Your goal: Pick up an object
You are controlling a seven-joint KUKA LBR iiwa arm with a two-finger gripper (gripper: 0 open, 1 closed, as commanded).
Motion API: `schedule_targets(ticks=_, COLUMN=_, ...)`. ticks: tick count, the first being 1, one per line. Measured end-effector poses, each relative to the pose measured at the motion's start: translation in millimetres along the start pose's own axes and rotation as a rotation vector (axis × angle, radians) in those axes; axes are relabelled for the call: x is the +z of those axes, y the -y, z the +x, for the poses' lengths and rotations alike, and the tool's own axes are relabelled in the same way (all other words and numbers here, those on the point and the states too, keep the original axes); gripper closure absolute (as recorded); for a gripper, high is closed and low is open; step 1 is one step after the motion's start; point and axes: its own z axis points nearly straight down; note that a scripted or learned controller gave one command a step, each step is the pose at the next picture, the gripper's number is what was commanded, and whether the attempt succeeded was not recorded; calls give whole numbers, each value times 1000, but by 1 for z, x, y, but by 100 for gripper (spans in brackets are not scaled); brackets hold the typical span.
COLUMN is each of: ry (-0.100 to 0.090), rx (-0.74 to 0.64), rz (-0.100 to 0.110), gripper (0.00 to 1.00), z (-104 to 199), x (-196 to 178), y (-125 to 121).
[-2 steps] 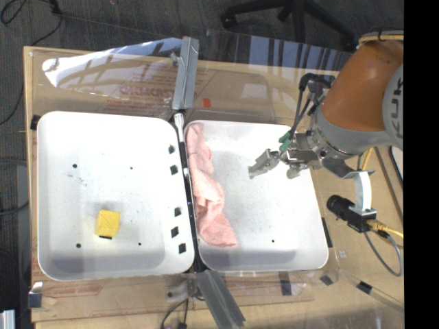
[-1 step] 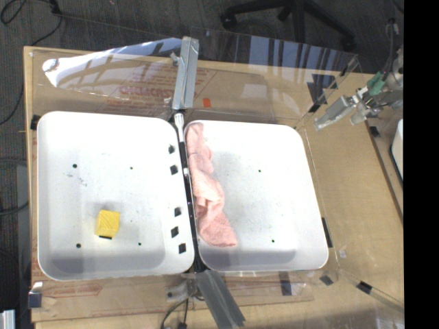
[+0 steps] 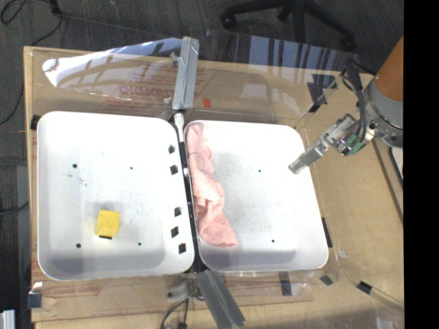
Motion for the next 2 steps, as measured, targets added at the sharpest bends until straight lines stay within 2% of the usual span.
schedule_targets(ticks=1, ry=-2, rx=88, rz=1, gripper=0, z=-17, x=125, y=-22)
schedule_targets(ticks=2, ry=1, rx=-105, rz=-2, gripper=0, z=-13, x=248, y=-20)
